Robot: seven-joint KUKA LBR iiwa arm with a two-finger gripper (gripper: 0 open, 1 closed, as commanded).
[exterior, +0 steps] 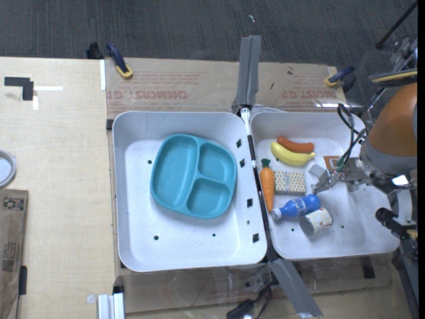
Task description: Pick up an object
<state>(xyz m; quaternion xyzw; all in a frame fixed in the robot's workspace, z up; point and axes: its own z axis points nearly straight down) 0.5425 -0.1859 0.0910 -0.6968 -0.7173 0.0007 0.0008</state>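
Observation:
The right bin (352,241) holds several objects. A yellow banana (291,153) lies at the back with a red-orange sausage (296,143) just behind it. An orange carrot (267,185) lies along the left wall. Beside it sits a speckled beige block (290,181). A blue bottle (296,207) lies on its side in front of the block, and a small grey can (317,220) lies to the bottle's right. My gripper (323,180) reaches in from the right, low over the bin, just right of the block and above the bottle. Nothing shows in its grasp.
The left bin (133,238) holds a blue divided plate (194,176). A small brown card (331,162) lies near the gripper at the back of the right bin. The arm's orange band (398,119) and cables hang over the bin's right edge. Clamps sit on the cardboard behind.

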